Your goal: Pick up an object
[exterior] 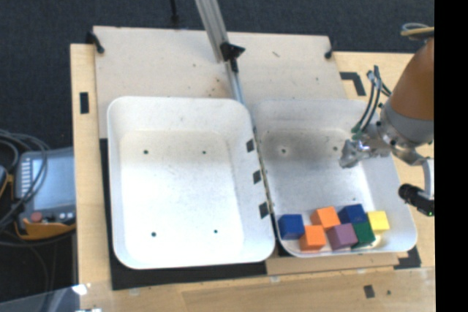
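Coloured blocks (335,226) huddle below our pincer (351,155), toward the near edge of the right bin (307,135), well apart; whether the pincer is open or closed, we cannot tell.

The shallow white left bin (183,179) offers open floor throughout. In the shallow white right bin (307,150), the far half lies free, while a tight cluster of small coloured cubes (336,226) crowds the near wall. A slanted grey metal pole (208,11) crosses above the bench (146,55) between both bins.
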### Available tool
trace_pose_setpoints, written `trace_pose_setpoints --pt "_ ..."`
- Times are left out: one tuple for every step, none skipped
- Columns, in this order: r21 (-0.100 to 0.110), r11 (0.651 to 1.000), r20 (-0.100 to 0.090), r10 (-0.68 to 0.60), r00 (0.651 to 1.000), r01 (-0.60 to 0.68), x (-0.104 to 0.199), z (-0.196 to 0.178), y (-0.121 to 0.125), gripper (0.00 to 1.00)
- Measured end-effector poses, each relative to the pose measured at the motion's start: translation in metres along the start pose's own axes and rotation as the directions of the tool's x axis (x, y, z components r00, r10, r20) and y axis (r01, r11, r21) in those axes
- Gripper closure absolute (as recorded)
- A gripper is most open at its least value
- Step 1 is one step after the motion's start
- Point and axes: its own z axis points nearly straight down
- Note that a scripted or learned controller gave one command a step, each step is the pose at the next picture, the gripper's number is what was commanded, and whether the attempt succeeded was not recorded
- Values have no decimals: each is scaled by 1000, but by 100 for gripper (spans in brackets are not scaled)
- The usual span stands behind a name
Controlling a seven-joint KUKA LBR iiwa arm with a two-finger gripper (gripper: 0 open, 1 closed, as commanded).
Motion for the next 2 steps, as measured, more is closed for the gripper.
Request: trace_pose_setpoints --pt "-1 1000 1 -8 1000 8 -9 -62 4 100" --pt "2 1000 -1 -8 1000 8 -11 -96 5 100"
